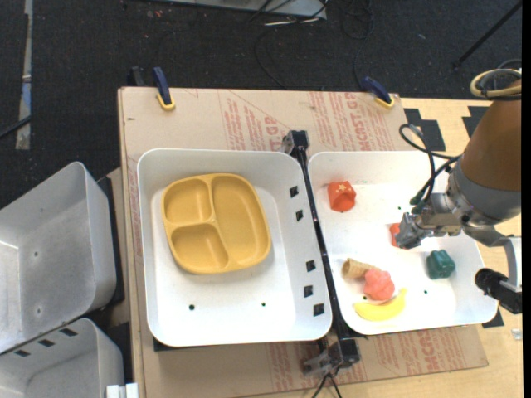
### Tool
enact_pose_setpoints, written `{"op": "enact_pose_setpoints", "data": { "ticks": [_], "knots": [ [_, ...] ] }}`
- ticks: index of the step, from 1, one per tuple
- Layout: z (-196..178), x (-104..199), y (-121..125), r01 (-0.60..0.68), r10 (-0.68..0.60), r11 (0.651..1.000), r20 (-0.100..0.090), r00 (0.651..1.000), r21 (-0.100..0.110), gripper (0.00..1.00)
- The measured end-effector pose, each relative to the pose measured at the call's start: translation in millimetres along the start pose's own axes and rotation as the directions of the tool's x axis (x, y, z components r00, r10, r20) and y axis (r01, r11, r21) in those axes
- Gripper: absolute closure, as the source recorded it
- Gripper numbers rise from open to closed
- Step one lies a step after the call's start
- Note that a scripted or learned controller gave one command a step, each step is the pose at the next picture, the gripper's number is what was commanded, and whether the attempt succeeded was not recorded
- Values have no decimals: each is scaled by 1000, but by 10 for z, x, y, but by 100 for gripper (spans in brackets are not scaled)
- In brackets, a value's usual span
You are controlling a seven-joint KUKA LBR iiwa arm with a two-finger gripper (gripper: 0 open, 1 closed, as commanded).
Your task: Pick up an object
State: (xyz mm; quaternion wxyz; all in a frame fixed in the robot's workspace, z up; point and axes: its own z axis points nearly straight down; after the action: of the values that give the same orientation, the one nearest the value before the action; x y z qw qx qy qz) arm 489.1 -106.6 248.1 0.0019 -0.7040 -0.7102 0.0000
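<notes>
Hand (406, 235) low in the right white bin (465, 309), touching a small red object (395, 234) near the bin's middle; finger state cannot be told. Green block (440, 264) just beside, toward the right edge.

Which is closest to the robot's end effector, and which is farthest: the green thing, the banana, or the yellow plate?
Measured from the end effector in the camera view:
1. Green thing, right bin, just right of it.
2. Banana, right bin's near edge.
3. Yellow plate, left bin.

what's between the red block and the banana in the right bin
In the camera view, the cone and pink toy lie between the red block and banana.
</notes>
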Motion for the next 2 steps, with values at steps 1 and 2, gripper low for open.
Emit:
{"op": "enact_pose_setpoints", "data": {
  "ticks": [1, 2],
  "knots": [
    [-47, 575, 34, 0, 0, 1000, 1, 1000, -1, 100],
    [-79, 1127, 50, 0, 0, 1000, 2, 1000, -1, 100]
  ]
}}
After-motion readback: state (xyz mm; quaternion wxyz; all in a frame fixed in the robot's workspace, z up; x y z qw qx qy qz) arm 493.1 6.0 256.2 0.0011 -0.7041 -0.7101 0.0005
